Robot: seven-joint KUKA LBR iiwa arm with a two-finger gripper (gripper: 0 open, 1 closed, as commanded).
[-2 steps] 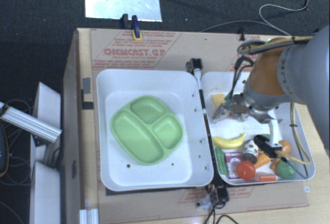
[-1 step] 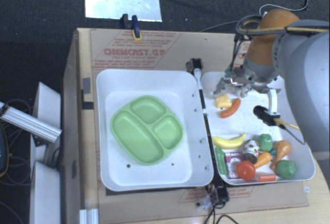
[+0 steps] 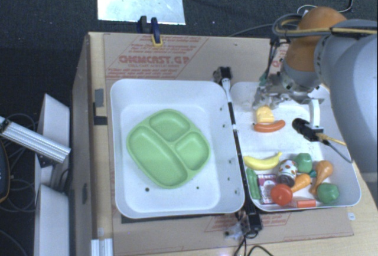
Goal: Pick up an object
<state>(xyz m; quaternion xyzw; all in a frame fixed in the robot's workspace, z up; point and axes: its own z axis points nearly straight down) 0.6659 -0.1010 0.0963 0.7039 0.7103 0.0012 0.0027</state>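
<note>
The grey arm with its orange wrist band (image 3: pixel 307 33) reaches in from the right, its metal two-finger gripper (image 3: pixel 264 97) pointing down.

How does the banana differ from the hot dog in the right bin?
The banana is yellow; the hot dog is orange-red. The banana lies lower in the right bin, next to the pile of toy food, while the hot dog lies higher, just below the gripper. Both are small, curved toy foods lying flat.

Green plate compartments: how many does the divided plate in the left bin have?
3. The green plate in the left bin has one compartment at its top, one at the right, and a larger one across the lower left.
</note>
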